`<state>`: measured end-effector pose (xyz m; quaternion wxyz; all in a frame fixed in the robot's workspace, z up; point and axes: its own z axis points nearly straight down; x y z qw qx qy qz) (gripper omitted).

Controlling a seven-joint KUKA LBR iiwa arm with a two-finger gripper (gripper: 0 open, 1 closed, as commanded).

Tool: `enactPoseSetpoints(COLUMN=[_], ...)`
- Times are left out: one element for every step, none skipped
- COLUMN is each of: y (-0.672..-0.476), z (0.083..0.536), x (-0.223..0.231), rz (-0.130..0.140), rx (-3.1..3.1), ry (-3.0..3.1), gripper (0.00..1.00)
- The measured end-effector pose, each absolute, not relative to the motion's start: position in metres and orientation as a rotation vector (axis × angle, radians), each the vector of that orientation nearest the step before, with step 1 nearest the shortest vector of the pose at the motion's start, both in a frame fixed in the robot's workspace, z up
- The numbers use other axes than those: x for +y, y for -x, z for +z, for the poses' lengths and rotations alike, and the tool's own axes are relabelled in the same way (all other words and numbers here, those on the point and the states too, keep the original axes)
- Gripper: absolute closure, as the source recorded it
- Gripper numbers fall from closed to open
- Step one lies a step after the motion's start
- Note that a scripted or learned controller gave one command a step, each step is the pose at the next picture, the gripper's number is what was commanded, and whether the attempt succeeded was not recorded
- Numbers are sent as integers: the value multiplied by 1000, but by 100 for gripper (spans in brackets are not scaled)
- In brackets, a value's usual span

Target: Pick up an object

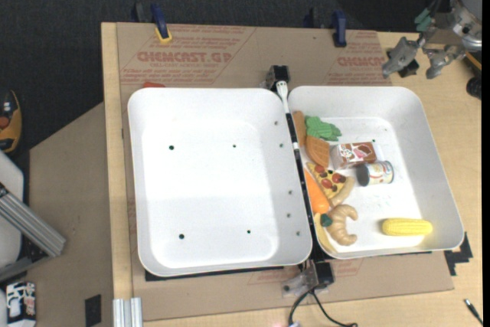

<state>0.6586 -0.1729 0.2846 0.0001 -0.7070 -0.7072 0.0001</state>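
1. Corn (406, 227) lay alone near the right bin's (433, 140) front edge, well apart from the food pile (329, 172).
2. It looked light, stiff and smooth; gripping across its middle seemed safest.
3. Gripper (414, 57) hovered beyond the bin's back corner, fingers spread, holding nothing.

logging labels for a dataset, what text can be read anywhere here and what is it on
"CHEMCAST GP": red print on the brown board behind the left bin, repeated in mirror image behind the right bin.
Small carton: printed front, too small to read.
Small can: label too blurred to read.
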Motion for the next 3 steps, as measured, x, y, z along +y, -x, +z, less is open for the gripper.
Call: enactPoseSetpoints(y=[-660,-628,-666], z=[85,84,85], x=[-178,-194,-218], rz=[12,5,-2], rx=[-2212,-2216,-2204], ry=[2212,2221,2201], gripper=[0,0,0])
